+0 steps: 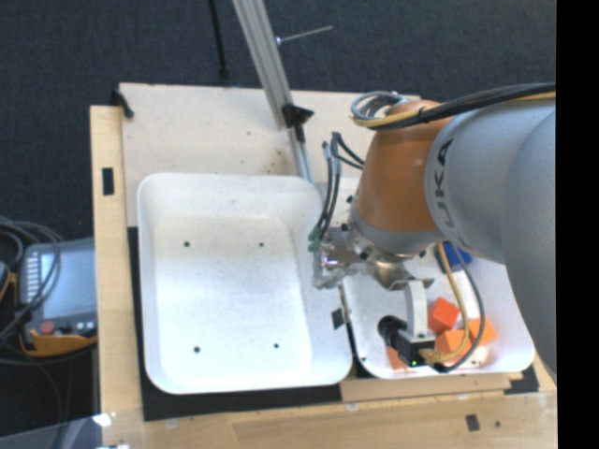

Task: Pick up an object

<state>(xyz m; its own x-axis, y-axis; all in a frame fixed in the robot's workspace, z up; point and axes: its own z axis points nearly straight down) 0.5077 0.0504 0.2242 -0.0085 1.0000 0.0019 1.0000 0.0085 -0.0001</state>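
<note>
The arm's orange band and grey wrist hang over the right bin [519, 349] and cover most of it. My gripper [382, 275] sits low under the wrist, over the bin's left half. Two orange blocks [447, 316] lie in the bin's near right part, one just in front of the other [460, 340], a short way right of the gripper. A blue object [456, 255] peeks out from under the arm behind them. The rest of this bin's contents are hidden by the arm.
The left bin [234, 279] stands beside the right one, their rims meeting near the gripper. A slanted metal rail [267, 54] rises from the bench's back. A screen device and cables [47, 288] sit off the bench's left edge.
</note>
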